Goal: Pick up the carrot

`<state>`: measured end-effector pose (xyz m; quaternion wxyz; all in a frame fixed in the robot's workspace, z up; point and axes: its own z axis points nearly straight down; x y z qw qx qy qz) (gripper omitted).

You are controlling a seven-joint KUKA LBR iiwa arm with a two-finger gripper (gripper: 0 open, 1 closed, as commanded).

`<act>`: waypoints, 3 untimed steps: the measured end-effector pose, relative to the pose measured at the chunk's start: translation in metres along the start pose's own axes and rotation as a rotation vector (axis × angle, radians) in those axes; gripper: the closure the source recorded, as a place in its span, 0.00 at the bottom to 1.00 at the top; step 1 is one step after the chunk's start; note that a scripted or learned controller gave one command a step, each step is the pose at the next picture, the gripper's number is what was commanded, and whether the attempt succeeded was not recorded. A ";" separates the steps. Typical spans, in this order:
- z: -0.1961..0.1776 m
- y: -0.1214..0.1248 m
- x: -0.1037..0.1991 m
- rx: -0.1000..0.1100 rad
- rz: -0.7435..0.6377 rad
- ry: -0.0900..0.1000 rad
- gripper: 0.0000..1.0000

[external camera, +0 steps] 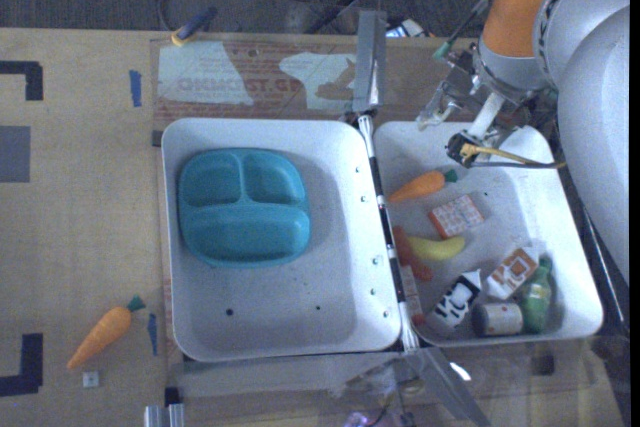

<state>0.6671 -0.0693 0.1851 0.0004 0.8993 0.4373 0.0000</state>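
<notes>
The carrot (418, 185) lies in the right bin (585, 310), toward its ten o'clock corner, leaf end pointing to three o'clock; the tool (462, 120) hangs at the carrot's one o'clock, near but apart from it; whether it is open I cannot tell, and nothing is seen in it. Risks, as I judge them: the carrot sits near the bin's left wall, so the tool may strike the wall on descent; the carrot is tapered and may roll or squirt out of a pinch; a second carrot (100, 335) on the bench (80, 215) at eight o'clock could be mistaken for the target; a box (457, 214) lies just at the carrot's four o'clock and may get nudged. Writing: faded lettering on the cardboard (250, 80) at twelve o'clock is unreadable; the box label is too small to read.
</notes>
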 end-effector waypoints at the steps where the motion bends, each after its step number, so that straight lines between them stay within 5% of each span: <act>1: 0.000 -0.067 0.042 0.004 -0.220 0.000 0.00; 2: 0.000 -0.083 0.055 0.002 -0.758 0.001 0.00; 3: 0.000 -0.096 0.019 0.002 -0.975 0.002 0.00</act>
